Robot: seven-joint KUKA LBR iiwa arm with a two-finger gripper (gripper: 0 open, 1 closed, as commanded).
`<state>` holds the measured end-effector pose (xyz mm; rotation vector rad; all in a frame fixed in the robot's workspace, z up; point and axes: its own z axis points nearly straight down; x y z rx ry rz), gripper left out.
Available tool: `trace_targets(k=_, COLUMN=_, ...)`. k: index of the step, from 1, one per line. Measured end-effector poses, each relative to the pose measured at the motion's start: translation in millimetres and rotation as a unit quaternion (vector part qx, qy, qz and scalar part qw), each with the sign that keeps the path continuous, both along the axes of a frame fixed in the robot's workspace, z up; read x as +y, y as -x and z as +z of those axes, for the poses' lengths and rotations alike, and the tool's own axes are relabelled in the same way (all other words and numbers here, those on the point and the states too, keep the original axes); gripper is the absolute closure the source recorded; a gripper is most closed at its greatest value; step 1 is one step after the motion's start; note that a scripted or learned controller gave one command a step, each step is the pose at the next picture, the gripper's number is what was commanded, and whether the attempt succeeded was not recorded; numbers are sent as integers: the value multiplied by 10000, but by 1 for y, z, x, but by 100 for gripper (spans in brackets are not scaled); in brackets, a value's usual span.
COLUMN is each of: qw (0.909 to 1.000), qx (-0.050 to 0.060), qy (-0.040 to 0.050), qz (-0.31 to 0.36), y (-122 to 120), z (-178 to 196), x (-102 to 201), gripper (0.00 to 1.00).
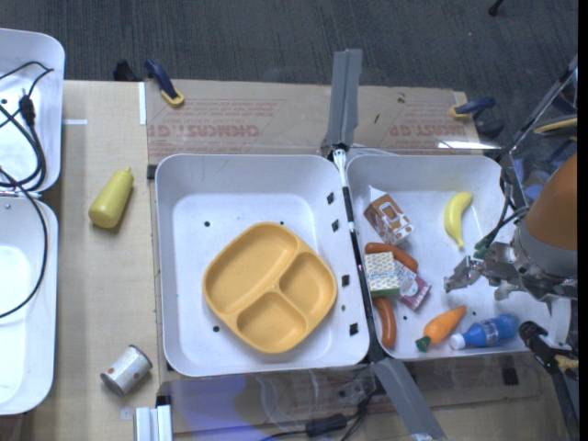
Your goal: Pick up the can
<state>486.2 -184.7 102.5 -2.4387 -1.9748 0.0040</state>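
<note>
The can (126,369) is small and silver with a reddish mark. It lies on its side on the wooden bench, outside the bins, just off the left bin's (175,246) near left corner. My gripper (467,275) hangs low over the right bin (432,177), near its right side, between a banana (457,217) and a carrot (441,326). Nothing shows in the gripper. It is far to the right of the can, with the whole left bin between them.
A yellow divided plate (269,286) lies in the left bin. The right bin also holds a blue bottle (487,332), two sausages (385,322), a brown box (387,217) and a green-and-white box (380,272). A yellow mustard bottle (111,198) lies on the bench at left.
</note>
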Motion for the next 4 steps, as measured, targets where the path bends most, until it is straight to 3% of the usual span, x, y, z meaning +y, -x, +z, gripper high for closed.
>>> trace_targets(k=1, qw=9998, qx=-8, qy=-49, qz=-194, y=5, z=-11, x=-22, gripper=0)
trace_targets(k=2, qw=9998, qx=1, qy=-52, qz=-205, y=-41, z=-12, x=-20, gripper=0)
trace_targets(k=3, qw=9943, qx=-10, qy=12, qz=-1070, y=-67, z=-11, x=-10, gripper=0)
trace_targets(k=4, qw=9935, qx=14, qy=-64, qz=-1139, y=-132, z=-12, x=-17, gripper=0)
